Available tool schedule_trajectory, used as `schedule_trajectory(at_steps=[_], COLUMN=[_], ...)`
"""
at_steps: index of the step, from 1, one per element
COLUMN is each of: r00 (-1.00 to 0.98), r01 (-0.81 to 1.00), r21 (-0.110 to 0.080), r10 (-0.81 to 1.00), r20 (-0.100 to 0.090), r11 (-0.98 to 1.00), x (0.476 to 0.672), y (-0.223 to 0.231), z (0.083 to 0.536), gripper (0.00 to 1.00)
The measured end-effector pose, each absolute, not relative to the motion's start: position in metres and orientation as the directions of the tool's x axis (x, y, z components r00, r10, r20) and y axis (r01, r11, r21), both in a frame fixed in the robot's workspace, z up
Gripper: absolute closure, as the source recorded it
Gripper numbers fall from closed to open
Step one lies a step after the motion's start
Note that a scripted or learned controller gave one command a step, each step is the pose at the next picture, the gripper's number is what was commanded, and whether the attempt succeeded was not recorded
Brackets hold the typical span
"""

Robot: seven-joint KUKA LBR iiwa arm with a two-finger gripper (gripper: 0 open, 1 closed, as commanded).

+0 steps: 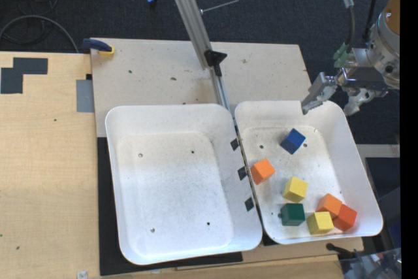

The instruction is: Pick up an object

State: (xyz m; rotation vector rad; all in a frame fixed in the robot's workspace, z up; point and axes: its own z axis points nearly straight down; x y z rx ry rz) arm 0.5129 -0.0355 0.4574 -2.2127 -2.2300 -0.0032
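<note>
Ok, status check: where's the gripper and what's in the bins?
Gripper above right bin's far rim, nothing between fingers. Seven blocks in right bin; nearest is blue block. Nothing blocking it.

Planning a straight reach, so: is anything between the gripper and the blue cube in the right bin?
Nothing visible. The gripper hangs over the right bin's far corner; the blue cube sits apart from the other blocks.

Even, diffuse overhead light fell across the scene, leaving the 2 white bins [171, 115] bright but not blown out, the dark floor [274, 3] dim and murky, only soft, short shadows beside the blocks, and the whole frame slightly grainy and soft in its detail.
</note>
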Motion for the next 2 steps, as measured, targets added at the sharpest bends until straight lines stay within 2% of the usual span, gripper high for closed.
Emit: schedule_trajectory(at_steps=[1, 2], r00=[0.002, -0.002], r01=[1.0, 1.0], r21=[-0.01, 0.007], r10=[1.0, 1.0], r20=[-0.001, 0.0], r11=[-0.002, 0.002], x=[0.573, 0.517], y=[-0.061, -0.055], z=[0.376, 0.545], gripper=[0.0, 0.0])
